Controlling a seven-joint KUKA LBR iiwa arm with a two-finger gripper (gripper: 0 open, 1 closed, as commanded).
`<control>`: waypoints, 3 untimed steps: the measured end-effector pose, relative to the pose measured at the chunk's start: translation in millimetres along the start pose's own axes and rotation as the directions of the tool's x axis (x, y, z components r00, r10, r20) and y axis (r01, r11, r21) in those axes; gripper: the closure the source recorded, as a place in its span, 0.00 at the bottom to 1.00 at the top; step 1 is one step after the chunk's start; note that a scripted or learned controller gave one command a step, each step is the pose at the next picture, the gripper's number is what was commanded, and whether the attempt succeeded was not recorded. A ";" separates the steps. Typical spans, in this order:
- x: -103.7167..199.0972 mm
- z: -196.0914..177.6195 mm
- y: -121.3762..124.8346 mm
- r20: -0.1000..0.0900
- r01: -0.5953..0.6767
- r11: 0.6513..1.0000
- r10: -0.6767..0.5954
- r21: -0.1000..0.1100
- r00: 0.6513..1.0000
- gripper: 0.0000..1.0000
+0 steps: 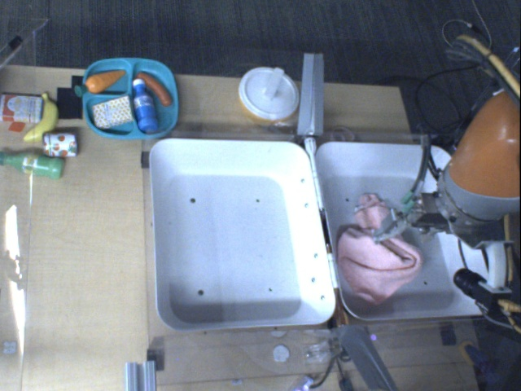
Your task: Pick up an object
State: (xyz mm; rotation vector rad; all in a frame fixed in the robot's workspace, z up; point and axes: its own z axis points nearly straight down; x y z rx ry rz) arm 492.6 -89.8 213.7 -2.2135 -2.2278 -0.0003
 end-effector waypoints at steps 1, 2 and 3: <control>-35.7 117.6 37.9 0.002 0.064 0.998 -0.064 -0.009 0.998 0.00; 5.0 123.3 80.1 0.004 0.173 0.985 -0.173 -0.015 0.985 0.00; 5.6 111.1 82.5 0.006 0.173 0.985 -0.173 -0.022 0.985 1.00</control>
